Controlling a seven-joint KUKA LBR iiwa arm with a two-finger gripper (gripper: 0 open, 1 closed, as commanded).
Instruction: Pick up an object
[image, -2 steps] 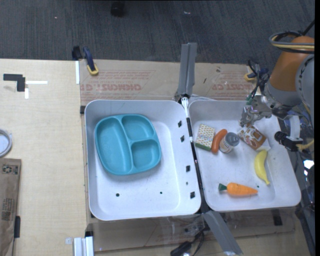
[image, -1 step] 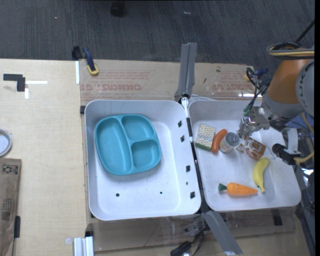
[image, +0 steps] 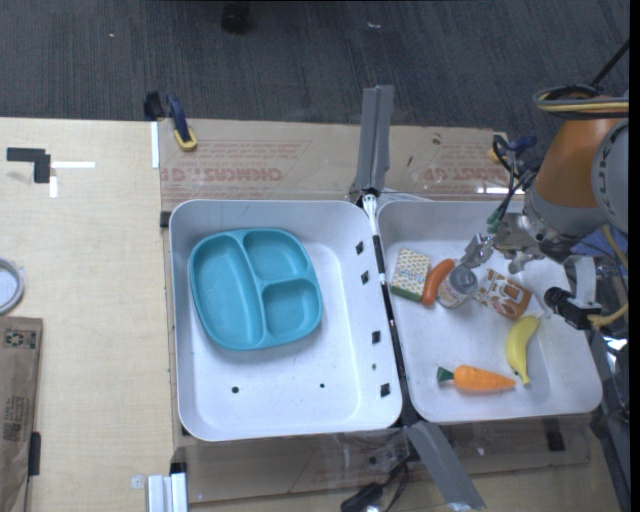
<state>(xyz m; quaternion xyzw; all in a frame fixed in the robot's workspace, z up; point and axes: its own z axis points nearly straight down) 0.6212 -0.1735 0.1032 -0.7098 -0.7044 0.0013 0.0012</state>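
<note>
Landmark for positions: the right bin (image: 560, 400), the white one nearer the arm (image: 580, 160).

The gripper (image: 478, 252) sits low over the right bin's upper middle, its metal fingers pointing down and to the left. Whether it is spread or pressed together cannot be told; the tips merge with the clutter beneath. Nothing is visibly pinched.

Contents of the right bin:
- A small can or jar (image: 457, 285) with a grey top lies just beneath and to the left of the gripper, near the bin's upper centre.
- An orange-red sausage-like piece (image: 436, 282) rests touching the can's left side.
- A pale patterned box (image: 410, 274) lies further left, by the bin's left wall, touching the sausage piece.
- An orange-and-white snack packet (image: 503, 293) lies just right of the can, below the wrist.
- A banana (image: 519, 347) lies in the right half, below the packet, running roughly top to bottom.
- A toy carrot (image: 478, 378) with a green end lies near the bin's lower wall, its tip close to the banana's lower end.

The can, sausage piece, box and packet crowd together directly around the gripper.

Left of the right bin, the left bin (image: 200, 400) holds a blue divided plate (image: 256, 288) in its upper left portion. A grey divider bar (image: 375, 140) stands above the seam between the two bins.
</note>
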